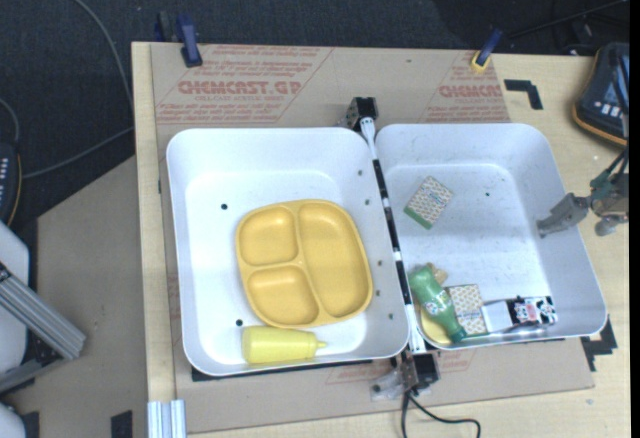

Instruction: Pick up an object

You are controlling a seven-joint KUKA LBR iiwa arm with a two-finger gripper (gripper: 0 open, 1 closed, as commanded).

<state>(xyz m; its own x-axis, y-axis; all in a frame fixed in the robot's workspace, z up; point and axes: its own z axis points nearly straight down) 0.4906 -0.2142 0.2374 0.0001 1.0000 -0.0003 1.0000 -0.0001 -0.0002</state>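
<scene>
Two shallow white bins side by side: left bin (200,226), right bin (520,151). Left bin holds one yellow three-compartment plastic tray (303,261) and, just beside its near edge, one yellow squeeze bottle (278,344) lying flat. Right bin holds one green-patterned square packet (429,201) mid-floor; in near-left corner one green bottle-shaped toy (436,296) touching one tan patterned card (468,309); one black-and-white flat strip (520,313) alongside. Grey gripper (580,211) at right rim; jaw spread cannot be told.

Right bin (520,151) middle open, clutter (455,311) crowding its near edge
</scene>
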